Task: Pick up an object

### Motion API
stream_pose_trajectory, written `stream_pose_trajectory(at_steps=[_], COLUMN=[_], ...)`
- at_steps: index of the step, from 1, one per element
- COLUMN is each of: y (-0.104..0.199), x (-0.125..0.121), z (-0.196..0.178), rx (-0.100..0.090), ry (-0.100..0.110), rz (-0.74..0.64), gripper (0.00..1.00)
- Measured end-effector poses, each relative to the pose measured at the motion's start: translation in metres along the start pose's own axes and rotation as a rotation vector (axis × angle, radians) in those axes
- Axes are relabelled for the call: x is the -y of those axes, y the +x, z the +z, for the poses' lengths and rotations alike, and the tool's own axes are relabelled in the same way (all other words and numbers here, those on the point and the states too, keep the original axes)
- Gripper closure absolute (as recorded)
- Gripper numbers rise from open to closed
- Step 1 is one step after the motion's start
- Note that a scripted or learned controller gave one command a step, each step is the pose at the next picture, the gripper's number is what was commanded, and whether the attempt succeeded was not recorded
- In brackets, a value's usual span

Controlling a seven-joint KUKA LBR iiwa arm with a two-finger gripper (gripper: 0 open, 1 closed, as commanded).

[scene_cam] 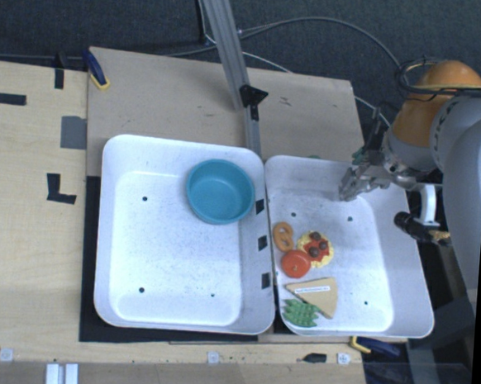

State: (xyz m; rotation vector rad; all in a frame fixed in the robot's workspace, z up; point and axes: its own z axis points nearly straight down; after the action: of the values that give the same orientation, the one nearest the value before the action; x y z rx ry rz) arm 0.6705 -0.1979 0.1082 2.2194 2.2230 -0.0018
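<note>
We find the tool (355,186) low over the far part of the right bin (386,240), near its back wall, hanging from the grey arm (444,137) that reaches in from the right; whether it is open or closed we cannot tell, since its tip is small and dark against the white floor, and we see nothing caught in it; it sits well apart from anything to pick up.

The candidates lie nearer the front of that same bin, bunched along its left side: a pretzel (283,235), a small pizza (316,247) just beside it, a tomato (295,264) touching the pizza's lower edge, a sandwich wedge (317,295) and a green leafy piece (300,313); we judge that the cluster makes a clean grasp harder, as neighbours crowd each piece.

In the left bin (136,253) a blue bowl (220,191) stands alone at the back; both bins rest on the desk (28,154).
</note>
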Motion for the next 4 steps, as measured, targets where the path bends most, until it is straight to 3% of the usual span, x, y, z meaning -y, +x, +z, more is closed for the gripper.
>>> stream_pose_trajectory(at_steps=[2,3,4], y=[0.001,0.001,0.051], x=[-0.003,-0.004,0.013], z=[-0.116,-0.153,-0.142], rx=[0.000,0.000,-0.002], ry=[-0.006,-0.004,0.000], rz=[0.000,0.001,-0.002], gripper=[1.00,1.00,1.00])
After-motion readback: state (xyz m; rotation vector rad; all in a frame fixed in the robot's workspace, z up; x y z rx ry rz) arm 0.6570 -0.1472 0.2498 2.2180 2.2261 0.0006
